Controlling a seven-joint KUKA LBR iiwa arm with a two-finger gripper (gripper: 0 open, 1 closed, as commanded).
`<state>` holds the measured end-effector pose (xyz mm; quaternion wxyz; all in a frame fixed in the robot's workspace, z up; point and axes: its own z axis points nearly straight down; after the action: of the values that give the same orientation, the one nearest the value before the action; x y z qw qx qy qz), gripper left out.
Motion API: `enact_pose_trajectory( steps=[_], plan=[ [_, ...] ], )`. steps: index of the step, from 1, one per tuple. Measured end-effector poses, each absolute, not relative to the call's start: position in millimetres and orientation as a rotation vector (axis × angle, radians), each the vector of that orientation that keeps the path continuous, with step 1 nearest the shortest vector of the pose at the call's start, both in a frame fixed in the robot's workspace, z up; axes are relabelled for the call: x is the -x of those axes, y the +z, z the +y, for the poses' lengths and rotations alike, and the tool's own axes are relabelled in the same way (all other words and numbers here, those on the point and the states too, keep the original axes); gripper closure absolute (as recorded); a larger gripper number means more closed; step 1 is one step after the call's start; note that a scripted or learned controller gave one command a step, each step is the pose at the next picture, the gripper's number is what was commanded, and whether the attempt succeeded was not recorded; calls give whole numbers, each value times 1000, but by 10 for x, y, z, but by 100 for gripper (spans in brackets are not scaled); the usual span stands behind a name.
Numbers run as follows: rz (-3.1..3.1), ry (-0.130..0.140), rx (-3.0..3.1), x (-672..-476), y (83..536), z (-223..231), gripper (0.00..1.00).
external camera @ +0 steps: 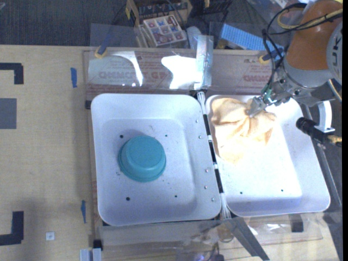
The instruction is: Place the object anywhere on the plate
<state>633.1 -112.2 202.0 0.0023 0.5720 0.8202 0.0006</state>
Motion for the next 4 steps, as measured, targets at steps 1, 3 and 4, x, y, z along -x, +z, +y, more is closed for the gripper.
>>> enact_pose_trajectory(
  steps=[1,3,4],
  plan=[
    [2572,2,-1796,-6341,2254,-1135,100],
    [3070,2,-653,-5964,2238,-208,100],
    [3138,3,-35,-5753,2352,215,100]
  ],
)
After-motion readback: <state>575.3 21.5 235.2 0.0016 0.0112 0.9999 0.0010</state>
